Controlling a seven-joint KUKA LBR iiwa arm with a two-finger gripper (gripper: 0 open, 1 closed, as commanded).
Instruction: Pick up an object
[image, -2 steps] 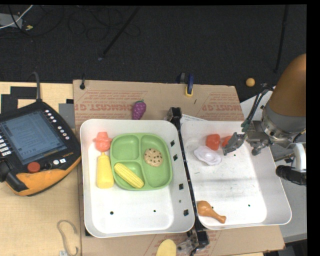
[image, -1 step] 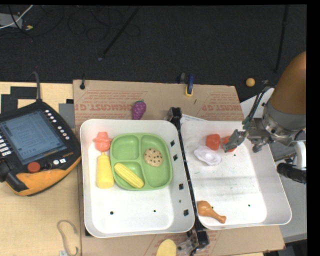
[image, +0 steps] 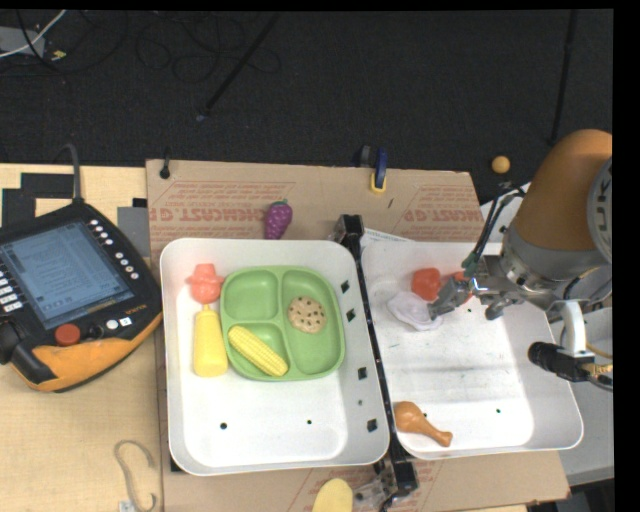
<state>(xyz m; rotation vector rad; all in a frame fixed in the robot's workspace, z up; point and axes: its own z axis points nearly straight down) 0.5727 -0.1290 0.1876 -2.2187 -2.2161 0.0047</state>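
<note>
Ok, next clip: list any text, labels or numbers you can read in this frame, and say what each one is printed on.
Red print on the cardboard sheet behind the left bin: upside down and blurred, no word reads with certainty.
The same red print on the cardboard behind the right bin: also upside down, unreadable.
Screen of the control pendant: lines of text, too small to read.

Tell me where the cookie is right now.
The cookie lies in the left bin, in the upper right compartment of the green tray, just right of the toy corn.
</note>
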